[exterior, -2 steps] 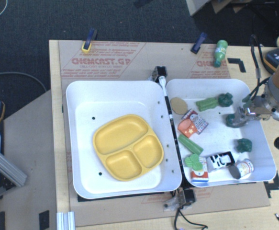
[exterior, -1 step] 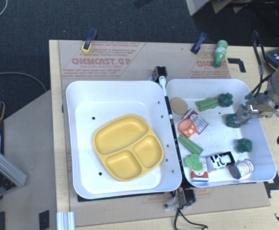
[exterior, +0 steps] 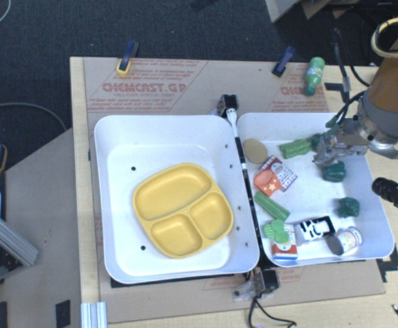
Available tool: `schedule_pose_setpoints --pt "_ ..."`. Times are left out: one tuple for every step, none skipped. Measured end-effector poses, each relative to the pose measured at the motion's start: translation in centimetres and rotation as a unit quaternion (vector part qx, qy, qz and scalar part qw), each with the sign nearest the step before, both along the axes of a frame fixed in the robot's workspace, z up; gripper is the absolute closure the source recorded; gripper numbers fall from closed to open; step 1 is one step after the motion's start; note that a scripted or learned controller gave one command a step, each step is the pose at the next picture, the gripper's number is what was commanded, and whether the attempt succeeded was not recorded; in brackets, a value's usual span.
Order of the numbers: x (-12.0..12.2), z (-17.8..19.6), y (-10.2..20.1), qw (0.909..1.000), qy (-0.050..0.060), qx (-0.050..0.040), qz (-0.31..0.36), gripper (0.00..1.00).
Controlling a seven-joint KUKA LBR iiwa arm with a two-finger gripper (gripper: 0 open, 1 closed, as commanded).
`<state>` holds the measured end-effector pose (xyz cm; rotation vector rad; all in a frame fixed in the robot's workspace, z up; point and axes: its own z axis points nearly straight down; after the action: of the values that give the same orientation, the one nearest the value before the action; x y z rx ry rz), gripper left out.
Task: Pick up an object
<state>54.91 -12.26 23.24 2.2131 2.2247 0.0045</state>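
Note:
My gripper (exterior: 330, 157) hangs low over the back right part of the right bin (exterior: 383, 241), with the arm coming in from the right. Directly in front of it, touching or nearly touching, lies a dark teal lump (exterior: 334, 173). A light green elongated toy (exterior: 296, 147) lies just to its left. Further forward are a teal block (exterior: 349, 207), a small can (exterior: 349, 239) and a black-and-white box (exterior: 314, 228). Nothing can be seen lifted off the bin floor.
The right bin also holds a tan disc (exterior: 255, 150), a red-and-white packet (exterior: 275, 178), a green stick (exterior: 272, 207) and a green-topped carton (exterior: 280, 241). A yellow divided tray (exterior: 181, 209) lies in the left bin (exterior: 110, 149). A green bottle (exterior: 313, 76) rests on the bench behind the bins.

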Motion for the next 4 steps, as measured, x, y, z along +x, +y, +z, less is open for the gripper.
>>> schedule_pose_setpoints --pt "1.4 0.7 5.2 1.0000 0.000 0.0008 0.001 1.00" --pt "3.5 -0.6 10.9 1.0000 0.001 0.0002 0.000 1.00" --pt "6.5 -1.1 16.2 1.0000 0.000 0.0011 0.001 1.00" --pt "7.1 -1.8 18.9 1.0000 0.001 0.0005 -0.001 1.00"
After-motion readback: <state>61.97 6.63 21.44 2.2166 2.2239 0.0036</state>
